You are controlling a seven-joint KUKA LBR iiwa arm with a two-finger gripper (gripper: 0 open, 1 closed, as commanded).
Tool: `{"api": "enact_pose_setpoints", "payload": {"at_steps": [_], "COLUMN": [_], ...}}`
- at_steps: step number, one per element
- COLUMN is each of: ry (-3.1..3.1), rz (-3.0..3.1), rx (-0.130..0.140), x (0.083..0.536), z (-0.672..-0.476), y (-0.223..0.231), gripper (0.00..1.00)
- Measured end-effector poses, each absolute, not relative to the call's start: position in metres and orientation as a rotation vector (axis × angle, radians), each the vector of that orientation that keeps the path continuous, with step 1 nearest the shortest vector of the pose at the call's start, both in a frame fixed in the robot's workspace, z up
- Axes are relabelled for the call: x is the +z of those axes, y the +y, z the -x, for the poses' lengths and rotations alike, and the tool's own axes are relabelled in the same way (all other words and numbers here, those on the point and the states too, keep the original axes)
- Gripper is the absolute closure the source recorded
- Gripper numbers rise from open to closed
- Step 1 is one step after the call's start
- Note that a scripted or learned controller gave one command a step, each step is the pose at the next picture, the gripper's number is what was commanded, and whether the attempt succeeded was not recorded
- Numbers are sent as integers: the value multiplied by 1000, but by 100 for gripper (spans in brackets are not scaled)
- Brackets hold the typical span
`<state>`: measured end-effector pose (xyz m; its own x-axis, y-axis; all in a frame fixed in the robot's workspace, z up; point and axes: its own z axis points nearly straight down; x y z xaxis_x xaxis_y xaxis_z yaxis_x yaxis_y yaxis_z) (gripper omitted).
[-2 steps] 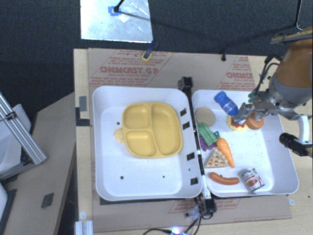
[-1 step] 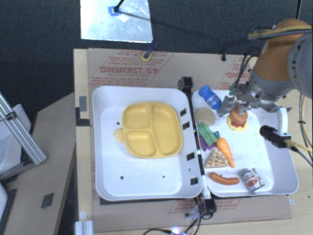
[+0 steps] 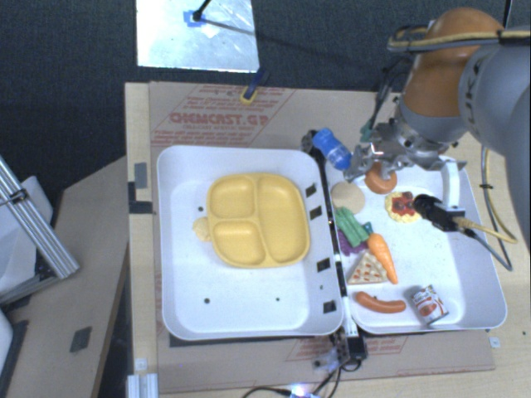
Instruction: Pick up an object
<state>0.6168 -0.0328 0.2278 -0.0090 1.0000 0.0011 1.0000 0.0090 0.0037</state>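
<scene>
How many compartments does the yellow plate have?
3: the yellow plate in the left bin has two compartments along its far side and one along the near side.

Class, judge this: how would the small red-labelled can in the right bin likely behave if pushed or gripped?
The small red-labelled can lies on its side, so it probably rolls when nudged. Its rounded wall may slip between fingers. It looks rigid, unlikely to crush.

You had a bench (image 3: 108,222) carrying a brown board (image 3: 217,114); on the board sat two white bins side by side, the left bin (image 3: 178,247) and the right bin (image 3: 477,293), touching.
</scene>
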Motion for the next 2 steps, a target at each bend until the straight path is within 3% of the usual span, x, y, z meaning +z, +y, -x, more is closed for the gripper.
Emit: {"api": "enact_pose_setpoints", "payload": {"at_steps": [1, 2], "ry": [2230, 2227], "rz": [-2211, -2212], "rx": [4, 4], "x": [215, 234], "z": [-635, -640], "y": [9, 6], "gripper": [100, 100]}}
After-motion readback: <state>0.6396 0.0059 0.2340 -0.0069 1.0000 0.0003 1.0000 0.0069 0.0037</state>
